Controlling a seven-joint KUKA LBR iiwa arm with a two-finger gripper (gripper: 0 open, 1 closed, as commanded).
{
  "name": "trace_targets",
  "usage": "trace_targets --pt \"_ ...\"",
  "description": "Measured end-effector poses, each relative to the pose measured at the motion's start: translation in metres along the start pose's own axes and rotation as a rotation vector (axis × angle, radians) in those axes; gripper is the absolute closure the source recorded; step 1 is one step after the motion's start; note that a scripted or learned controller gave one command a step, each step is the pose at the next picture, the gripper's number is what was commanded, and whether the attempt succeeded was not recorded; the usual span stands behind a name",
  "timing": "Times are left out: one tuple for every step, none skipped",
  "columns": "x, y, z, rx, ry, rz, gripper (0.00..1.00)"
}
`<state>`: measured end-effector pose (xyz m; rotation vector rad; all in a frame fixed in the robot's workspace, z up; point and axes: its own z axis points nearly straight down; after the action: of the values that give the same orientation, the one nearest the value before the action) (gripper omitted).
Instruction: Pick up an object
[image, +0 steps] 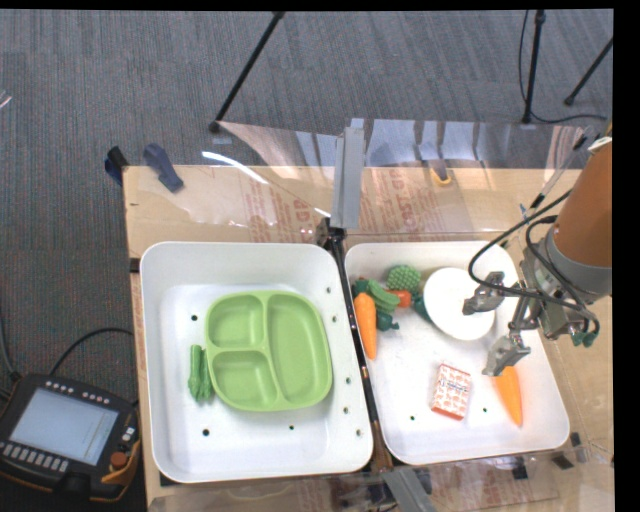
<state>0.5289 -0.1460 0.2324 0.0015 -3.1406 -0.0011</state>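
Observation:
The right bin (560, 425) holds several toys. There is a carrot (366, 325) at its left, a green knobbly ball (405, 277), a dark green piece (383, 298), a white round disc (455, 303), a small orange and white box (451, 390) and a second carrot (510, 395) near the front right. My gripper (495, 328) hangs open over the right half of this bin. One finger (484, 299) is over the disc's right edge and the other (503, 355) is just above the second carrot's top. Nothing sits between the fingers.
The left bin (160, 270) carries a green divided plate (268, 350) and a green bean pod (200, 373) beside it. A grey post (347, 180) and a clear shield stand behind the bins. A teach pendant (60, 430) lies on the floor at the lower left.

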Motion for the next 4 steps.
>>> trace_targets --pt "0.016 -0.031 0.14 0.001 -0.011 0.039 0.0" --pt "0.012 -0.029 0.126 0.005 -0.023 0.031 1.0" --pt "-0.044 -0.028 0.145 -0.001 -0.001 0.167 1.0" --pt "-0.042 -0.026 0.147 -0.004 0.006 0.165 0.0"
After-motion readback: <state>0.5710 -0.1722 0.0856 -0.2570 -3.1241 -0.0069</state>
